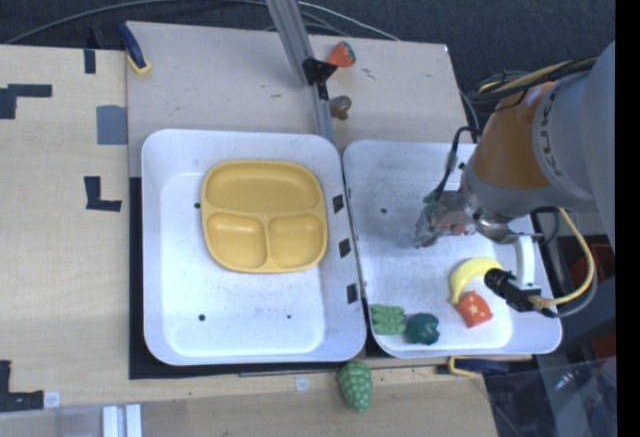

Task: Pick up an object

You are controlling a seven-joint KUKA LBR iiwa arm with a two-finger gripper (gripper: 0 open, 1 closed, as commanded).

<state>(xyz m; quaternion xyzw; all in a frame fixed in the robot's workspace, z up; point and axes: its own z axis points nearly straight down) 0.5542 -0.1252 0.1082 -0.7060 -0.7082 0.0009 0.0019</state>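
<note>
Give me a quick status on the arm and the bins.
Gripper low in right bin, nothing seen held. Banana, red block, green toys at near edge. Yellow tray in left bin.

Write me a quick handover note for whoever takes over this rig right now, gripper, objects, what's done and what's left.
Gripper: low over the right bin, nothing seen between its fingers.
Objects: banana, red block and green toys along the right bin's near edge; yellow divided plate in the left bin; green bunch on the bench outside.
Done: nothing picked.
Left: grasp and lift one object.
</note>
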